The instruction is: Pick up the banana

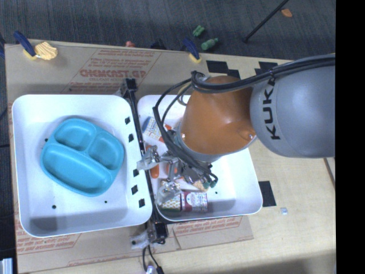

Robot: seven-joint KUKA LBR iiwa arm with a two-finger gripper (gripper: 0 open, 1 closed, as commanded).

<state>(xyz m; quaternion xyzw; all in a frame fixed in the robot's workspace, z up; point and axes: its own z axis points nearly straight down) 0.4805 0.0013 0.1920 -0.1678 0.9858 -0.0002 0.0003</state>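
Observation:
My gripper (174,174) is low inside the right bin (246,182), among a heap of small items at its near left side. The orange band and grey body of the arm (219,119) cover most of this bin from above. A small yellowish piece (198,180) shows just under the wrist by the gripper, but too little is visible to tell whether it is the banana. Nothing can be seen held.
A can with a dark red label (191,201) lies at the right bin's near edge. A white and red packet (152,129) lies by the divider. A blue compartment tray (82,156) sits in the left bin (28,116). Cables loop around the wrist.

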